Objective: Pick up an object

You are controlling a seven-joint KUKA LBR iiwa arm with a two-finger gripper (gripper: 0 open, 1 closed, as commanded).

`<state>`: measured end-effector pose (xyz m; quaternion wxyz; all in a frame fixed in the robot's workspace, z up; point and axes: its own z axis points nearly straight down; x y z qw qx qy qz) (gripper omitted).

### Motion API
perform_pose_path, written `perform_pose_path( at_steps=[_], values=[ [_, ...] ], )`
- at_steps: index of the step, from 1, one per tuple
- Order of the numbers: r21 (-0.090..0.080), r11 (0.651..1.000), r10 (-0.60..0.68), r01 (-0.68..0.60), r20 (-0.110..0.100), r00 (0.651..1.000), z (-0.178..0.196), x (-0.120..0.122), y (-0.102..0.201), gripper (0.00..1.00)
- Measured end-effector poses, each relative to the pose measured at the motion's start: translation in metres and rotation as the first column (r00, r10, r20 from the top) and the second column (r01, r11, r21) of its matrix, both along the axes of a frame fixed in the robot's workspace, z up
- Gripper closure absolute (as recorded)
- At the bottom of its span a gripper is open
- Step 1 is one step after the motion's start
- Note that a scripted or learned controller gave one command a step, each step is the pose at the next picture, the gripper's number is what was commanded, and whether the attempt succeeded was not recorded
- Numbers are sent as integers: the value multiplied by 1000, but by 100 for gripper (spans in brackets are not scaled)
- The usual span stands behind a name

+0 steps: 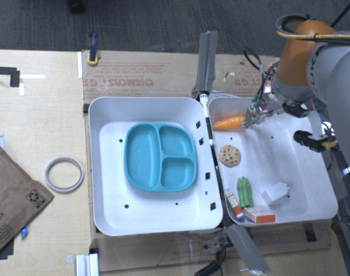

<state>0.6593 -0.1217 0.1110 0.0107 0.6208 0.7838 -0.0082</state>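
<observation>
An orange carrot (pixel 228 122) lies at the back left of the right bin (pixel 313 171), pointing toward the divider. My gripper (pixel 253 117) hangs right at the carrot's right end, low over the bin floor, and seems to touch it. Further forward in the same bin lie a chocolate-chip cookie (pixel 229 155), a green pod-like item (pixel 244 191), a white block (pixel 276 192), a small orange box (pixel 259 214) and a thin red and white packet (pixel 233 202).
The left bin (pixel 106 211) holds a blue divided plate (pixel 161 156). A ring of tape (pixel 64 173) and a cardboard box (pixel 8 203) lie on the bench to the left. The grey arm (pixel 322 62) with its orange band fills the upper right.
</observation>
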Motion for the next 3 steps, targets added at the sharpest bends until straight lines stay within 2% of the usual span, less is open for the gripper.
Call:
perform_pose_path(
  at_steps=[1,2,3],
  values=[
    [24,996,90,-90,-5,996,81,-2,64,100],
    [25,991,128,-128,-8,992,100,-45,45,100],
    [24,996,-81,81,-6,997,128,0,146,100]
  ],
)
